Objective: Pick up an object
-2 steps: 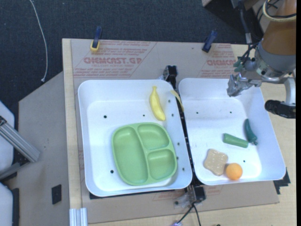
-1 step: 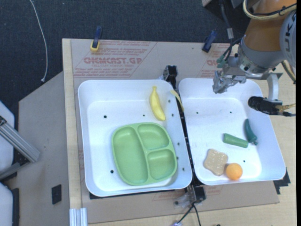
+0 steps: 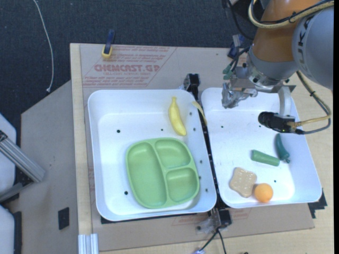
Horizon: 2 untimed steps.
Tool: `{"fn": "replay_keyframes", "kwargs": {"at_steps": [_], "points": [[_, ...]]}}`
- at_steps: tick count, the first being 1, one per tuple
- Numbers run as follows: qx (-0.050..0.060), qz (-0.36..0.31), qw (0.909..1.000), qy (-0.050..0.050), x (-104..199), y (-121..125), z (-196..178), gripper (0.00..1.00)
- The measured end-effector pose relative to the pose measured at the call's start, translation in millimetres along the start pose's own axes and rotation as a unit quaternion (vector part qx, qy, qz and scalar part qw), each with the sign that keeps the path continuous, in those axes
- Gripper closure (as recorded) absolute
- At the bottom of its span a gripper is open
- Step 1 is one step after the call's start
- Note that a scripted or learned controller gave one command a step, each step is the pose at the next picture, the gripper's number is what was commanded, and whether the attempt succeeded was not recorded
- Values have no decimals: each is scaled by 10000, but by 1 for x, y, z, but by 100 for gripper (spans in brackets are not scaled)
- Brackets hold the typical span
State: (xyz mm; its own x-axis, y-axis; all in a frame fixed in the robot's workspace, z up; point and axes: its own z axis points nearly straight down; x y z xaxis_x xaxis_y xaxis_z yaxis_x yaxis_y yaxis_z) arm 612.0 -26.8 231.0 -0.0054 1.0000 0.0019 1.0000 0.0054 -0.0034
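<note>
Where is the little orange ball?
The orange ball sits in the right bin, near its front edge, touching or almost touching the tan cracker-shaped toy on its left.

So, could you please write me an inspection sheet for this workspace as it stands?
Surface: two white bins, left bin, right bin, on a cardboard sheet.
Job's things: banana and green divided plate in left bin; orange, cracker, two green vegetables in right bin.
Clutter: blue-and-yellow clamp.
Grippers: gripper over right bin's far-left corner.
Cables: white cable on the floor.
Surroundings: dark carpet.
</note>
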Motion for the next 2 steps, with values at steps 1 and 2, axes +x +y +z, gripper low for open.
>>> {"fn": "replay_keyframes", "kwargs": {"at_steps": [1, 2], "points": [[0, -4, 10000, 2, 52, -4, -1, 100], [-29, -3, 10000, -2, 100, 3, -4, 100]]}}
